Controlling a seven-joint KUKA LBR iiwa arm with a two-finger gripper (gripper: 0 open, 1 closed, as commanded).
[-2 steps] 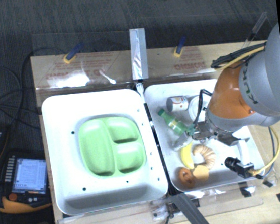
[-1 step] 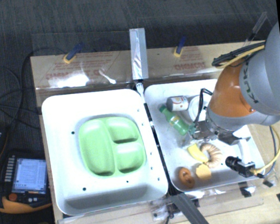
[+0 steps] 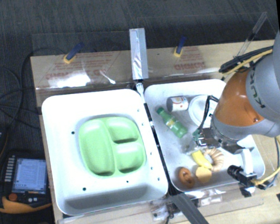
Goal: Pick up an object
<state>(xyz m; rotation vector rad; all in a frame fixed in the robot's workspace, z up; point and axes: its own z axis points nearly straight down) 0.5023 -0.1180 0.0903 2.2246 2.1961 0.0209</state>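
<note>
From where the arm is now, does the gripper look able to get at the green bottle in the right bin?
Probably yes. The green bottle lies uncovered in the right bin, apart from the small can beside it, and the gripper hangs just to its right with nothing between them.

1. The left bin (image 3: 58, 144) has open room around the green divided plate (image 3: 112, 145).
2. The right bin (image 3: 166, 161) is crowded: green bottle (image 3: 172, 122), can (image 3: 177, 103), banana (image 3: 200, 158), the arm (image 3: 241, 111) overhead.

Hidden and cut-off parts
The arm (image 3: 260, 99) covers the right bin (image 3: 167, 146) toward three o'clock; its gripper (image 3: 204, 139) fingers are too obscured to read.
</note>
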